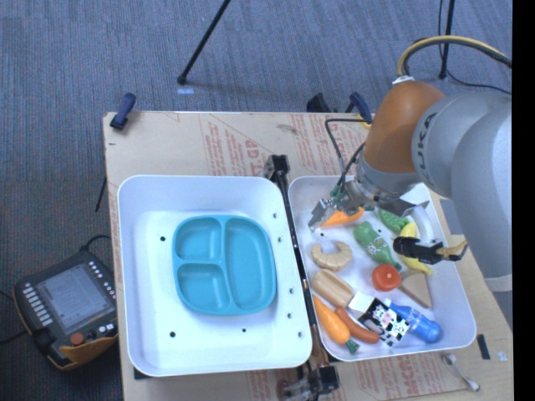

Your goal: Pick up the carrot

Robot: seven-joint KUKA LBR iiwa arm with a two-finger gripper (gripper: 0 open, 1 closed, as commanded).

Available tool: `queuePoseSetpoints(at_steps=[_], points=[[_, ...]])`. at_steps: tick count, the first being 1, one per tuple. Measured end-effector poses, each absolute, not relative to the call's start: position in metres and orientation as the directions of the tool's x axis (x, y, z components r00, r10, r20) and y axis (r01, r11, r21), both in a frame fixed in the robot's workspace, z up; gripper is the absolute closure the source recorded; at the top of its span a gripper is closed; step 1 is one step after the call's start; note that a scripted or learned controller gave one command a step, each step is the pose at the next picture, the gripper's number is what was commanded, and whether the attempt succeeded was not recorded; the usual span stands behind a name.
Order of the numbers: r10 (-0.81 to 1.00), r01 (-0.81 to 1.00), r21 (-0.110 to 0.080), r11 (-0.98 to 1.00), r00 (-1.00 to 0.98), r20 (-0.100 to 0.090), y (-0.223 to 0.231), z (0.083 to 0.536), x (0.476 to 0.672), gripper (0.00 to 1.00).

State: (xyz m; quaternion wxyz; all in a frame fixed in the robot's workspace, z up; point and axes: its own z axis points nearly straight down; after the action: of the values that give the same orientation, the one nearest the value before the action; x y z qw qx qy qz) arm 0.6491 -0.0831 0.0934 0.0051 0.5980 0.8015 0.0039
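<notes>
My claw (333,211) is down in the right bin (465,309), near its far left corner, pinched narrow around an orange carrot (345,218) that pokes out between my fingers. A croissant (332,255) lies just toward the near edge from it, and green toy vegetables (373,242) sit beside it. The left bin (138,224) carries a blue divided plate (224,264) in its middle.

Single fixed camera above bench (217,136), angled downward, both bins framed at middle distance
</notes>
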Motion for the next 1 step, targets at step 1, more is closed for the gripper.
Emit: queuePoseSetpoints(at_steps=[1], points=[[0.959, 0.959, 0.012, 0.284, -0.284, -0.004, -0.0832, 0.0932, 0.649, 0.0]])
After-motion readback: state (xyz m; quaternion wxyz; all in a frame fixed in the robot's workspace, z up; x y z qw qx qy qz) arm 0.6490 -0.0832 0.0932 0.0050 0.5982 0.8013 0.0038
